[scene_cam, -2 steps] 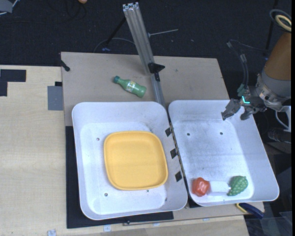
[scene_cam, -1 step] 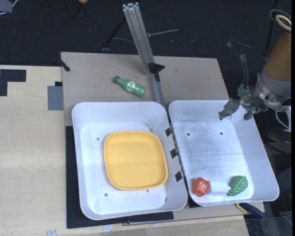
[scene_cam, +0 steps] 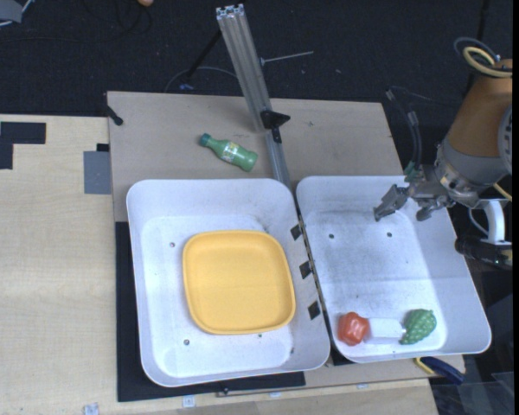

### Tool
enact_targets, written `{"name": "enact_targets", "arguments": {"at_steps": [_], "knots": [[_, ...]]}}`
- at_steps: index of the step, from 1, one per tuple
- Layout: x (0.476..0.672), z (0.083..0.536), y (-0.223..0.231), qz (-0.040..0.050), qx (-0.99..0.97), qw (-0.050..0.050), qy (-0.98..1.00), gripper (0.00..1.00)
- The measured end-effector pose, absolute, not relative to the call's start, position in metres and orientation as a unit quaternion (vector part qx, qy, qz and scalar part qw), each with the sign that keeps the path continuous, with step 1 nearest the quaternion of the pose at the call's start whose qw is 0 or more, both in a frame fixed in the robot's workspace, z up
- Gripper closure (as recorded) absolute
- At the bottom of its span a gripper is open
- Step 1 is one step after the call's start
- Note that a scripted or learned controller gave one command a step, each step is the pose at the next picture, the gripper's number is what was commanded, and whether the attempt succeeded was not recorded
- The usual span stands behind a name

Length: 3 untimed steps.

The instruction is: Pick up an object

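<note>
Jaws (scene_cam: 408,206) spread apart above right bin's (scene_cam: 389,258) bare far end.

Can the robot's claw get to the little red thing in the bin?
Probably yes. The gripper hangs over the far end of the right bin, and the red thing lies uncovered near its front edge, with bare bin floor between them.

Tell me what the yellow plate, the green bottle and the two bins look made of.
Yellow plate: likely plastic, smooth matte, uniform colour.
Green bottle: probably plastic or glass; too small to tell.
Left bin and right bin: seemingly moulded plastic, white, rounded corners, scuffed grey.
</note>
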<state>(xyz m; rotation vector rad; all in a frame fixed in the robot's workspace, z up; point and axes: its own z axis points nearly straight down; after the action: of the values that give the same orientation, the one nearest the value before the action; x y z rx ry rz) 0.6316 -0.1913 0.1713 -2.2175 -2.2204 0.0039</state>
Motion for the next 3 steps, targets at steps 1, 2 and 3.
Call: {"name": "enact_targets", "arguments": {"at_steps": [1, 2, 3], "knots": [[0.640, 0.123, -0.191, 0.0012, -0.706, 0.002, -0.708, 0.00], [0.640, 0.090, -0.189, 0.0007, -0.706, 0.001, -0.708, 0.00], [0.640, 0.101, -0.190, 0.0002, -0.706, 0.000, -0.708, 1.00]]}}
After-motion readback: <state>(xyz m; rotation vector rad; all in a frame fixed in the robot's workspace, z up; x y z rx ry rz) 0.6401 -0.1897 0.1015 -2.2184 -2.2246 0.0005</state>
